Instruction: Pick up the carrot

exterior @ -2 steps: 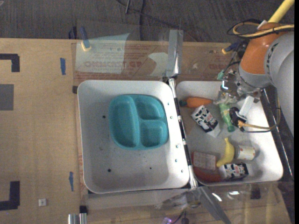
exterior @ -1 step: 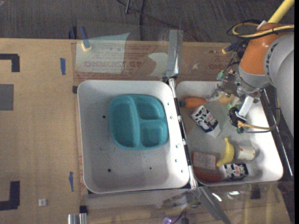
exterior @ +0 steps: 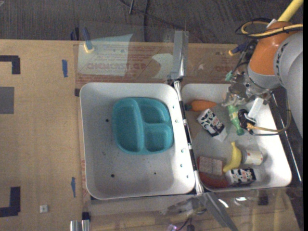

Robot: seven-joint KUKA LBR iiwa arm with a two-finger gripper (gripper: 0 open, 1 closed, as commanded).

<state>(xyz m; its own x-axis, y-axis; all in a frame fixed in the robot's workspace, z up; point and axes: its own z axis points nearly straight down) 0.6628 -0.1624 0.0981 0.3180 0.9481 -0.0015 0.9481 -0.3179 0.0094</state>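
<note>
Carrot [exterior: 204, 105] left of end effector [exterior: 234, 99] (apart).

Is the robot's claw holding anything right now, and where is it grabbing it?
Nothing is visibly held. The gripper hangs over the right bin, to the right of the carrot, which lies on the bin floor.

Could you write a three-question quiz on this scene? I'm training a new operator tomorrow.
1. True or false: the carrot lies in the right bin.
2. What sits in the left bin? A) a teal divided plate B) a banana C) a cow-print carton
3. Fill in: the gripper hovers to the ____ of the carrot in the camera view.

Key: 1 true. 2 A: the teal divided plate; the banana is in the right bin. 3 right.
</note>
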